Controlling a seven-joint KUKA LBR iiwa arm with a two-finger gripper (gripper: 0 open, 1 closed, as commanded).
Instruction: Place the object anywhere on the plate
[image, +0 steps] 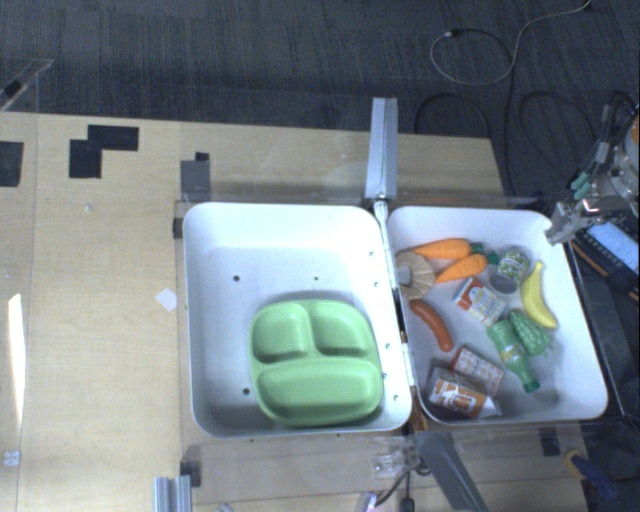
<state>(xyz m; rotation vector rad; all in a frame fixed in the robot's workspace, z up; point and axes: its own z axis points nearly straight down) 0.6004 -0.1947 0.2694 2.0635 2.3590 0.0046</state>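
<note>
Left bin (200, 300): open floor around green plate (315, 362), unobstructed from above. Right bin (590, 385): crowded with toy food; bare floor apparently only along its near right corner

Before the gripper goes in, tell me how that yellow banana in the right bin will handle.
The banana looks like a smooth toy, so probably light and stiff, maybe slippery. Its curved shape may rock or pivot if pinched off-centre. It lies close to the green bottle and near the bin wall, so a push would likely shove the bottle.

Wooden bench (90, 330) bears two white bins (210, 330), side by side.
</note>
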